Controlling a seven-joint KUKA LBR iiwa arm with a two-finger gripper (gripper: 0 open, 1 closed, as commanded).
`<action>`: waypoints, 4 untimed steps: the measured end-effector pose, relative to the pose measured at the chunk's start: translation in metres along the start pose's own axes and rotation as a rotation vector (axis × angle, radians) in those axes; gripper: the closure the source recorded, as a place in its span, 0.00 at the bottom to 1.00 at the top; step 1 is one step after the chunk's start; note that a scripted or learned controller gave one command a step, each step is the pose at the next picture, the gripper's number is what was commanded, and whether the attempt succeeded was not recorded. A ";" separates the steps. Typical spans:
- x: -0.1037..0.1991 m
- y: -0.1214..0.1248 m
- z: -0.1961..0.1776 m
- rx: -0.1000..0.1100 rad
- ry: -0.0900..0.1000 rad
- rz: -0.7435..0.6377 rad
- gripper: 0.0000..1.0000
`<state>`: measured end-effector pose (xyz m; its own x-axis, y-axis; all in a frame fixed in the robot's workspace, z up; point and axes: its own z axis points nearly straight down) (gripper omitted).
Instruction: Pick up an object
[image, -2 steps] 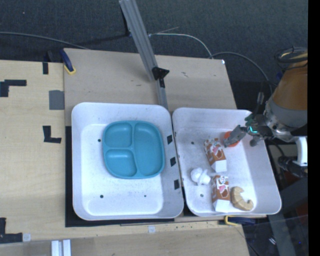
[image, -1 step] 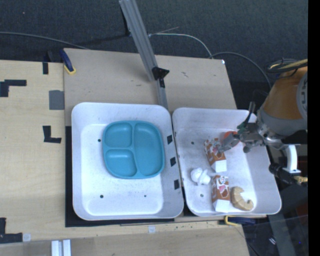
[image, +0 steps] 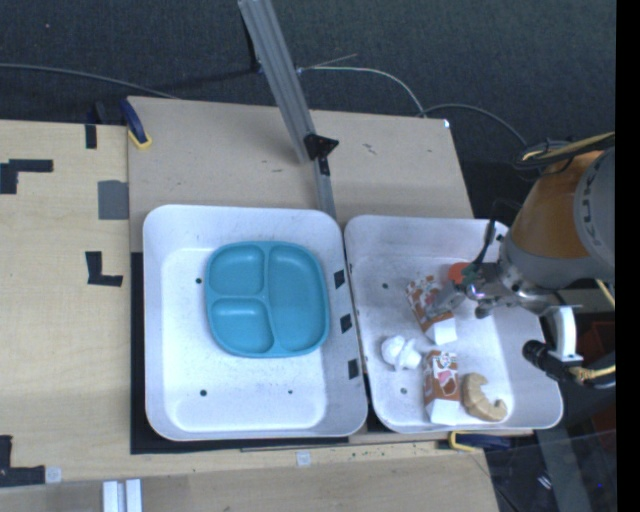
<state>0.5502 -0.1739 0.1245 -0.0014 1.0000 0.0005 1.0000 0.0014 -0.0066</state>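
Note:
The right bin (image: 395, 240) holds several small items: a red-and-white packet (image: 423, 298), a white block (image: 443, 331), a small white lump (image: 399, 351), a second red-and-white packet (image: 441, 376), a tan croissant-shaped piece (image: 484, 397) and an orange-red piece (image: 457, 271). My gripper (image: 470, 297) hangs over the bin's right middle, beside the upper packet and just below the orange-red piece. Nothing shows between its fingers. The grey arm with its orange band (image: 560, 220) comes in from the right.
The left bin (image: 170, 330) bears a blue divided plate (image: 267, 298). A grey metal post (image: 285, 80) slants down from the top to the gap between the bins. Cables run along the dark floor at the back right.

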 end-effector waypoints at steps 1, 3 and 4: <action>0.000 0.000 0.037 -0.006 -0.002 0.000 0.00; -0.009 -0.002 -0.026 -0.010 -0.002 0.001 1.00; -0.007 0.001 -0.089 -0.012 -0.002 -0.001 1.00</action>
<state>0.5518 -0.1808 0.2133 -0.0021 1.0000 -0.0018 1.0000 0.0021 0.0052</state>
